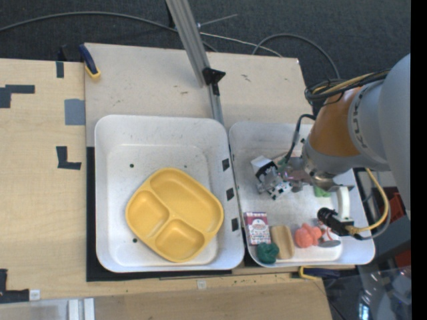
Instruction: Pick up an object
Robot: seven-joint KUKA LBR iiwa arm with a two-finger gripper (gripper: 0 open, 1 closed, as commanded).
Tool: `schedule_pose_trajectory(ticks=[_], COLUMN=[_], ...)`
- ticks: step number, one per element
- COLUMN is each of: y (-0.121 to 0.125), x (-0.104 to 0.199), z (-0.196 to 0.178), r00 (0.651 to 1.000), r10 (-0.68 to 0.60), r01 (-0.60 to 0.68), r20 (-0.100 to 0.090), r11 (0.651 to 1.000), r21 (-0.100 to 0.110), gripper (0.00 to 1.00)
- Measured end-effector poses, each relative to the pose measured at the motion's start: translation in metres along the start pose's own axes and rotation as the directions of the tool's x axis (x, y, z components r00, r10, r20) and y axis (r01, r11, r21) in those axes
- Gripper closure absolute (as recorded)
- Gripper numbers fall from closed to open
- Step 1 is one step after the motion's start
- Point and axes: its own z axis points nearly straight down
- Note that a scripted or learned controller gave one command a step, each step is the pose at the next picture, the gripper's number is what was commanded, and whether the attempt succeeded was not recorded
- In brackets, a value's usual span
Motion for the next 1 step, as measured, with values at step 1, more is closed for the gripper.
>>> schedule_pose_trajectory(ticks=[1], y=[0.0001], x=[0.0010], z=[-0.0114], r00=[1.000], r10=[-0.002], r01=[0.002], r20=[-0.002], r11=[1.000], r21=[0.001], gripper=[1.00])
